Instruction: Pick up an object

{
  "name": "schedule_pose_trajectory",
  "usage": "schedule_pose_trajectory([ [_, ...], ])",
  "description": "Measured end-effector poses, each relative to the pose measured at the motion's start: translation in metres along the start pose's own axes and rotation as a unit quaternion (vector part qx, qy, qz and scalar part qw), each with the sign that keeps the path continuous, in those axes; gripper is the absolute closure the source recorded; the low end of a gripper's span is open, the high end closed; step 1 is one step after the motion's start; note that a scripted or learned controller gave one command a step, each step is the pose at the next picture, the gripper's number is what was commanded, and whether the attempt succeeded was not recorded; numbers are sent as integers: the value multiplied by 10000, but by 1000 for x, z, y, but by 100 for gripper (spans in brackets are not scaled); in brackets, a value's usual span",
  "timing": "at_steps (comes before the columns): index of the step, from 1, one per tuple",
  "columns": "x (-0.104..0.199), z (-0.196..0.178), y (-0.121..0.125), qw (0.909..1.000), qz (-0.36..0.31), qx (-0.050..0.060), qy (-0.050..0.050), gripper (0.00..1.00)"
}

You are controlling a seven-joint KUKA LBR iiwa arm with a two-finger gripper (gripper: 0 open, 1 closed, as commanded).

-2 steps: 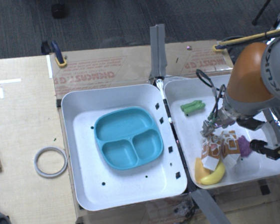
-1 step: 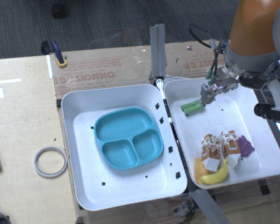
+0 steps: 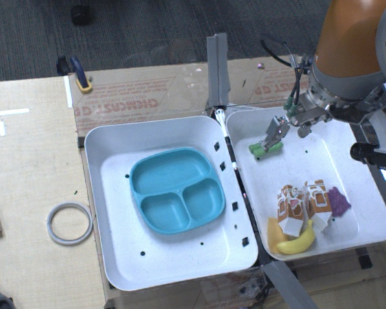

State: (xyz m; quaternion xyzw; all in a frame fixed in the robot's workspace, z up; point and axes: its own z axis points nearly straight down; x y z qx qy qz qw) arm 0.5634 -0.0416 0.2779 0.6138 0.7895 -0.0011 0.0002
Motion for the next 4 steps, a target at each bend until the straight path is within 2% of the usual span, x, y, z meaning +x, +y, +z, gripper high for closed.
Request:
schedule_pose_trajectory([
  [1,-23,88,1,9948,1018,16,3,0],
  [2,-45,174,-62,9929,1187,5,10,0],
  [3,-58,187,-57,9978,664,2,8,0],
  [4,-90,97,-40,10000,9,-5,1,0],
])
